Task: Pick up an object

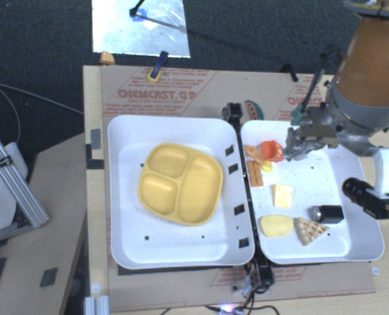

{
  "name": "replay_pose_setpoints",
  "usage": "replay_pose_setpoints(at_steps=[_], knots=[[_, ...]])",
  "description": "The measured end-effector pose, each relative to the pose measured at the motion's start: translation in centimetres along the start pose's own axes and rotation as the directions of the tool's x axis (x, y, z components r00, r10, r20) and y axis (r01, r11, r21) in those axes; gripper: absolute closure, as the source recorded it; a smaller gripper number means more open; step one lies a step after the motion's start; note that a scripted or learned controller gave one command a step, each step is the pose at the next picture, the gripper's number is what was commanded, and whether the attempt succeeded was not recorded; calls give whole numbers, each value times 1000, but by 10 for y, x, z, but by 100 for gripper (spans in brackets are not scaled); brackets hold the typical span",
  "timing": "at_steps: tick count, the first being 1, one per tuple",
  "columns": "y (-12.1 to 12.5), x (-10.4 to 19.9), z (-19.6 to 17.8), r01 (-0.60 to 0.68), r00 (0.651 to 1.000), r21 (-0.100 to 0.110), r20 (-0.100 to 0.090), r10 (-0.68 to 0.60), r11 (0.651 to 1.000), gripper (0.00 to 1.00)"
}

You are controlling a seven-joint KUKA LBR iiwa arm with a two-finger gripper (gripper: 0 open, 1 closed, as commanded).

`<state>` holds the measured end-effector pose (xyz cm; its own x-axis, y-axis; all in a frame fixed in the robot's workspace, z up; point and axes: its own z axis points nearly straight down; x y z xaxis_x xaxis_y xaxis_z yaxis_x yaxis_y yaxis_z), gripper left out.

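Hovering gripper (298,146), grip state unclear, beside one red toy (271,151); one yellow tray (180,182) left.

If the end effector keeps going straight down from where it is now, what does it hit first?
Most likely the red toy by the right bin's top left corner: the end effector hangs just beside it. Depth is unclear from this slanted view, so it could instead land on bare bin floor next to it.

Robot lab: big grey-orange arm (371,77) at frame right, two white bins (122,176) on cardboard-covered bench (181,87), loose cables (4,104) at left.
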<state>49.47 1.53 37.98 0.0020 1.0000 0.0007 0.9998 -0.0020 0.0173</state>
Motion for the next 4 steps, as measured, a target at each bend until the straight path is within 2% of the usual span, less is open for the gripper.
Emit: replay_pose_setpoints(at_steps=[1, 2, 3, 4], knots=[[-1, 94, -80, 16, 1000, 5, -5, -16, 1000, 100], [-9, 156, -35, 13, 1000, 19, -1, -13, 1000, 100], [-8, 98, 15, -2, 1000, 19, 3, 2, 1000, 100], [-7, 101, 1, 8, 1000, 12, -1, -7, 1000, 100]])
